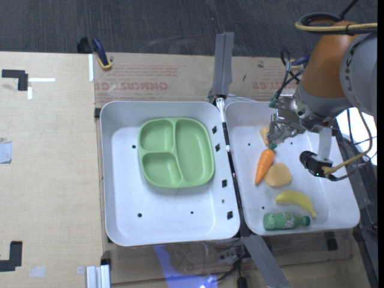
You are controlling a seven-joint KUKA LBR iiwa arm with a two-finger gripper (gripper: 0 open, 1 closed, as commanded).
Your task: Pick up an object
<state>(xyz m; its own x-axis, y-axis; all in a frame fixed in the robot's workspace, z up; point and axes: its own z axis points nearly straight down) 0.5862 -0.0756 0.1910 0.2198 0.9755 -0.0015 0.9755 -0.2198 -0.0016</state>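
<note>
My gripper point(275, 138) hangs over the right bin's point(342, 218) far edge, directly above the carrot's point(263, 165) tip. Jaw state: cannot tell. Risk: the tapered carrot rolls away on contact.

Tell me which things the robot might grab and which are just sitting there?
Might grab, all in the right white bin:
orange toy carrot, right under the gripper
pale tan rounded piece
yellow toy banana
green bottle lying on its side

Just sitting there:
light green divided plate in the left white bin
</note>
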